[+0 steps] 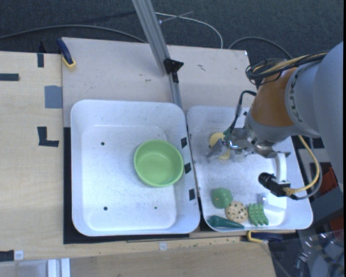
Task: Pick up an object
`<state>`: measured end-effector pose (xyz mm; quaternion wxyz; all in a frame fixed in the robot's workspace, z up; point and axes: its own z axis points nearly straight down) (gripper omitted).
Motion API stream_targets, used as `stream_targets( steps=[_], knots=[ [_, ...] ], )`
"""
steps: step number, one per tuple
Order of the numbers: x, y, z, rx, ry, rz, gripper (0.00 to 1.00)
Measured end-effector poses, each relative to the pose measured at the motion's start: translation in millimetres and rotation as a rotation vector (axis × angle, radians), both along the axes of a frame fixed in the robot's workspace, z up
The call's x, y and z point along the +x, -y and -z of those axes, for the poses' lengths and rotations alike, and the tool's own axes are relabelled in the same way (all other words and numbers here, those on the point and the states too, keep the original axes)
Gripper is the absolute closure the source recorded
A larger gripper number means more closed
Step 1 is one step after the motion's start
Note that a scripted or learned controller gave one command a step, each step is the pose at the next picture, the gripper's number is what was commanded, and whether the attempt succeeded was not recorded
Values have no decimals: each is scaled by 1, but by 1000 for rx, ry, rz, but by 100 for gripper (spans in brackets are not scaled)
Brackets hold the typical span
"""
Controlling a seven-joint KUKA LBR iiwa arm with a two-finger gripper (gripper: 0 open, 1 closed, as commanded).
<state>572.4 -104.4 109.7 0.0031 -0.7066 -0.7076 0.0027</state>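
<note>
Camera view has my gripper point(222, 149) low in the right bin point(297, 212), right at a small yellow object point(217, 138). Whether it's clamped on it or apart, I cannot tell; the view is too blurred. Nothing is lifted yet, I judge.

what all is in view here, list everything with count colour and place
bins: 2, white, side by side on the bench
bowl: 1, light green, left bin, right of centre
yellow object: 1, yellow, right bin, upper part, at the tool
round green object: 1, green, right bin, lower part
speckled ball: 1, tan with dark spots, right bin, near front edge
ridged green object: 1, green, right of the ball
teal object: 1, teal, front edge of right bin
arm: 1, grey with orange band, from the right
tool: 1, over the right bin
</note>
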Motion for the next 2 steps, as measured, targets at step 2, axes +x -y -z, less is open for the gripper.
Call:
stream_targets(
  steps=[2],
  knots=[
    [6,9,-65,-2,11,1,100]
  ],
)
